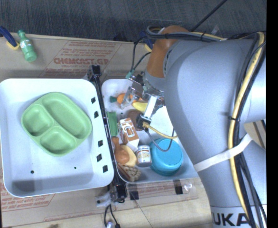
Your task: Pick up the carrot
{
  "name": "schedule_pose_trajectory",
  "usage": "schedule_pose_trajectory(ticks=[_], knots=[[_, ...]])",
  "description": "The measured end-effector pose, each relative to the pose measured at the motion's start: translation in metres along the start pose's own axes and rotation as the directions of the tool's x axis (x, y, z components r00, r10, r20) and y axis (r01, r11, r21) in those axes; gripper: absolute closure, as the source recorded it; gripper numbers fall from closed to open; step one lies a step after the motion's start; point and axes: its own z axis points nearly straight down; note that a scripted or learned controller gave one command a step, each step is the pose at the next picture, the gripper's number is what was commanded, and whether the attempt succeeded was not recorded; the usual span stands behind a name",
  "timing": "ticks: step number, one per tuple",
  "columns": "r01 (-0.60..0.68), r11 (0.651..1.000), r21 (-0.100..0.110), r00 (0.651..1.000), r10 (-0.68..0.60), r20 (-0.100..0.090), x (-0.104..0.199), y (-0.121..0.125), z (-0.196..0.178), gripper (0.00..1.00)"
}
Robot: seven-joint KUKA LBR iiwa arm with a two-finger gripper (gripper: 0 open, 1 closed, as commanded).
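So I've got the end effector [140, 101] down in the right bin [189, 172], up at its far end, and the carrot [121, 98] is sitting right there on its left side, basically just beside the tip and tucked into the bin's far-left corner. I only see a small orange bit with a green end poking out, so I honestly can't call its long axis from here; my guess is it runs roughly across the bin toward the divider, but don't quote me. Can't tell if the end effector is apart or together either, the wrist and cabling cover that part, and I see nothing orange actually clamped in it.

Room is the problem. The carrot is hemmed in by the bin's far wall and the left wall next to the clips, with something yellow [140, 106] touching or nearly touching it on the near side. Further toward me there's a small box [128, 130], a can [143, 155], a blue bowl [168, 156] and some bread-looking stuff [125, 156], all packed close. The left bin [15, 184] with the green divided plate [56, 123] is well apart, no factor.

If I'm reading it right, the next move is a short shift left, coming straight down, since sideways approach is walled off.
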Motion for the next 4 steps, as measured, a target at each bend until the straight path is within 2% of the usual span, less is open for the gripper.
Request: schedule_pose_trajectory(ticks=[1, 2, 3, 4], knots=[[0.013, 1.0, -0.01, 1.0, -0.013, -0.008, 0.0036, 0.0009, -0.0112, 1.0], [0.016, 1.0, -0.001, 1.0, -0.016, 0.001, 0.0016, -0.0005, -0.0097, 0.0], [0.028, 1.0, 0.006, 1.0, -0.028, 0.003, 0.0026, -0.0017, -0.0193, 1.0], [0.03, 1.0, 0.007, 1.0, -0.03, 0.003, 0.0031, -0.0021, -0.0191, 0.0]])
